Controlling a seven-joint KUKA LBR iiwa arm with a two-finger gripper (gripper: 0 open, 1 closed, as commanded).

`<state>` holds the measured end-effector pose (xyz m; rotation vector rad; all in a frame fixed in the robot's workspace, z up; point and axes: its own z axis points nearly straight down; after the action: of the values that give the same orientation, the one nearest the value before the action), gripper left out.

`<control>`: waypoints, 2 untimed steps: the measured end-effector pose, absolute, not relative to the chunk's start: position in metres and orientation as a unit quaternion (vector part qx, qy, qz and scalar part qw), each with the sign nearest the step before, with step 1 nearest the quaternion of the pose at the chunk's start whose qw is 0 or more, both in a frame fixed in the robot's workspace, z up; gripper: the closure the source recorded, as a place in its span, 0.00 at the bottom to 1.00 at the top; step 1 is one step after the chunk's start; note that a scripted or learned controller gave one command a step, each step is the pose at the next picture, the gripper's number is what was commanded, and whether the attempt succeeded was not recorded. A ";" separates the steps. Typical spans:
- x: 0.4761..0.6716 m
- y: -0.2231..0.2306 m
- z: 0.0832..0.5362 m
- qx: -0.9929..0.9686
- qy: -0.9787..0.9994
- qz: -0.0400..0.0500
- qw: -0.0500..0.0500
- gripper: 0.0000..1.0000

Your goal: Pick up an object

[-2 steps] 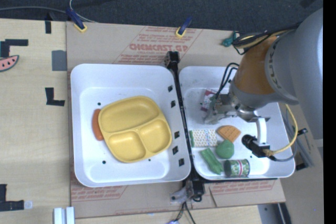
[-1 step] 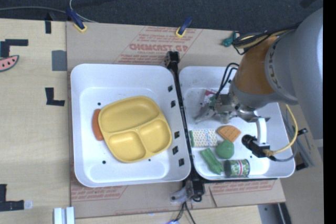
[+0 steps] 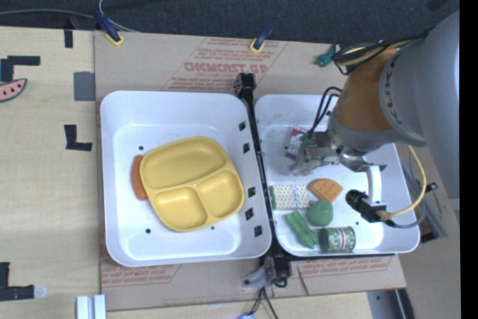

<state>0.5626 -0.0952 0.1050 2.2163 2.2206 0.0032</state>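
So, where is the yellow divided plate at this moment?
The yellow divided plate lies in the left bin, about in its middle, with an orange object tucked against its left edge.

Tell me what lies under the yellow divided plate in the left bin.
An orange object pokes out from beneath the yellow divided plate at its left edge, on the left bin floor. The plate covers the rest, so its shape stays unclear.

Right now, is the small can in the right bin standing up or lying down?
Lying down: the can shows its long labelled side, resting on the right bin floor beside green items.
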 end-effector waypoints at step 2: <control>0.591 -0.097 0.086 0.707 0.708 0.000 -0.001 0.00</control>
<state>0.5909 -0.0966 0.0857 2.2210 2.2237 0.0006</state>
